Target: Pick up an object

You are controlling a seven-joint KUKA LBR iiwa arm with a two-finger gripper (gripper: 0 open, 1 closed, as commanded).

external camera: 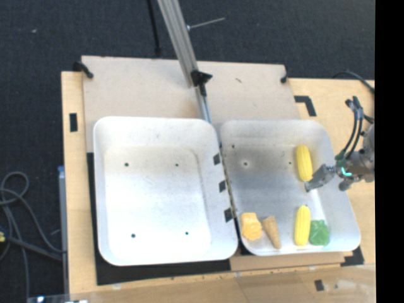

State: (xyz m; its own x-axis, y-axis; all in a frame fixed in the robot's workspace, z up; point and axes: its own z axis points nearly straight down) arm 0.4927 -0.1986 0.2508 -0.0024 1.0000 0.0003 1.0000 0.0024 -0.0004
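The right bin (265, 145) holds several small toy foods. A yellow corn cob (303, 162) lies upright near its right wall. A second yellow cob (302, 225) lies at the front right, touching a green piece (319, 232). An orange-yellow chunk (251, 226) and a tan cone (272, 231) sit at the front left of that bin. My gripper (320, 177) reaches in over the bin's right wall, just below and to the right of the upper corn cob, low over the bin. Nothing is visibly held in it.
The left bin (158, 188) lies beside the right one, with a dark divider (222, 185) between them. A slanted metal rail (180, 36) rises behind the bins. Cables (355, 122) hang by the arm at the right edge.
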